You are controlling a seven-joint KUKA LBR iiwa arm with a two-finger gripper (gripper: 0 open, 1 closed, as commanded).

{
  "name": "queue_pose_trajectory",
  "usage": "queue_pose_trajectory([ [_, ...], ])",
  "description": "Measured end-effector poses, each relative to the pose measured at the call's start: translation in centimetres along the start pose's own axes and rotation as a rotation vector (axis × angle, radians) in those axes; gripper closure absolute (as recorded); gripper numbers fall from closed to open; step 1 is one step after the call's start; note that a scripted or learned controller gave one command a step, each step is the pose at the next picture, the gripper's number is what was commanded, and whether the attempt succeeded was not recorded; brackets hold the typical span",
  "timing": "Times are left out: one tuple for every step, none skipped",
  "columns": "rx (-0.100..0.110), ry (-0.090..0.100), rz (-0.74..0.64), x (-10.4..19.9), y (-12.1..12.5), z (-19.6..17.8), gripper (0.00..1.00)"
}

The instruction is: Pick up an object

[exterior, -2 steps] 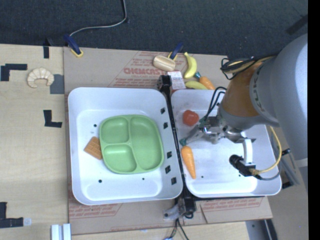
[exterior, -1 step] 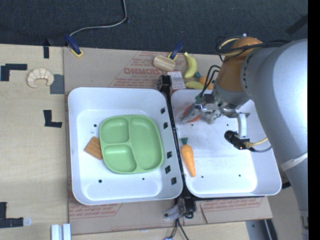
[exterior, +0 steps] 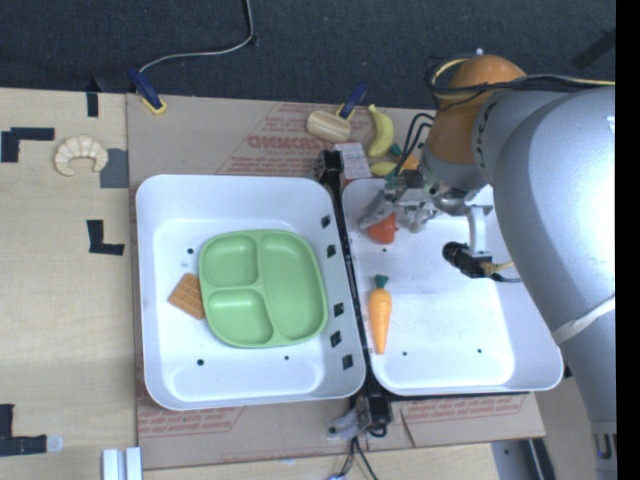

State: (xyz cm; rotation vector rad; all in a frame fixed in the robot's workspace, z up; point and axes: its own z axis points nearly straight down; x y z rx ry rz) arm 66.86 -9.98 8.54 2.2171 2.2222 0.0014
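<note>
Claw (exterior: 385, 218) hangs over a rounded red-orange toy (exterior: 382, 231); its grip state cannot be told.

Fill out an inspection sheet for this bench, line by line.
Surface: two white bins, left and right, side by side on a cardboard-covered bench.
Job's things: carrot and a red item in the right bin; green plate and a tan wedge beside it in the left bin.
Clutter: banana and a roll behind the bins; croissant far left.
Hand: hand low over the right bin's back corner, next to the red item; finger state cannot be told.
Cables: white cable across the dark floor behind the bench.
Surroundings: blue clamps at the bench's back edge.
</note>
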Motion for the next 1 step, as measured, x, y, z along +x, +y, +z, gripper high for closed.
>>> queue_pose_trajectory([
  [0.001, -0.003, -0.001, -0.07, -0.01, -1.01, 1.0],
])
